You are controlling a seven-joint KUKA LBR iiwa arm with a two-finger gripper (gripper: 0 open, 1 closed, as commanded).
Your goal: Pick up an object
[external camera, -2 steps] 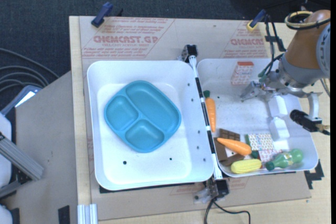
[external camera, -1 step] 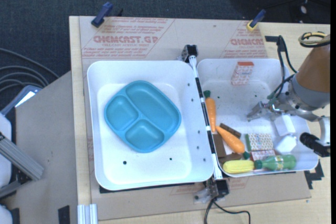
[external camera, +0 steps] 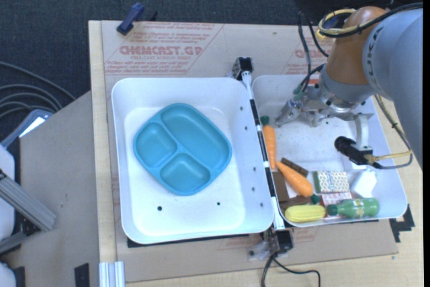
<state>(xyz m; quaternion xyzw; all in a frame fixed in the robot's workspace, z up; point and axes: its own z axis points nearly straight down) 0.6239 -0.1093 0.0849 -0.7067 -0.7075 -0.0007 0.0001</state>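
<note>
My gripper (external camera: 302,115) hangs low over the far end of the right bin (external camera: 388,165), open, with nothing between its fingers. Below it in that bin lie an orange carrot (external camera: 269,143) along the left wall and a second carrot (external camera: 296,180) towards the near end. At the near end are a yellow corn cob (external camera: 305,214), a green bottle (external camera: 354,208), a patterned box (external camera: 332,182) and a small white piece (external camera: 365,181). A brown stick (external camera: 289,165) lies by the second carrot. All of these lie apart from the gripper.
The left bin (external camera: 127,111) holds a blue divided plate (external camera: 181,148). The two bins meet at a clipped divider (external camera: 259,144). A small blue object (external camera: 130,18) lies beyond the bench's far left corner. Bare bin floor (external camera: 309,148) shows between the gripper and the carrots.
</note>
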